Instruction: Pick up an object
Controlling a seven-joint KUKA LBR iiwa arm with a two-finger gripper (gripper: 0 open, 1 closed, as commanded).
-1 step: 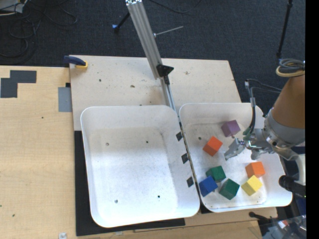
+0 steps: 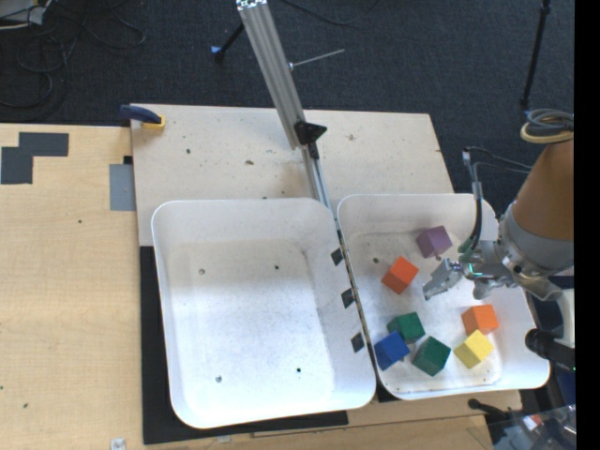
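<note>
Left bin (image 2: 187, 242): no blocks in it. Right bin (image 2: 375, 209) has all the candidates. L to R: blue cube (image 2: 391, 349) at bin's near-left corner, touching green cube (image 2: 408, 326); orange-red cube (image 2: 400, 275) mid-bin; dark green cube (image 2: 432, 355) by near edge; purple cube (image 2: 434, 241) toward far edge; yellow cube (image 2: 474, 349) w/ orange cube (image 2: 480, 319) just beyond it, near right wall. Gripper (image 2: 442, 281) hangs betw. orange-red and orange cubes, above bin floor; fingers look spread apart, nothing betw. them. Risk, imo: descending here lands on bare floor betw. cubes, or a finger clips orange-red cube and shoves it away.
</note>
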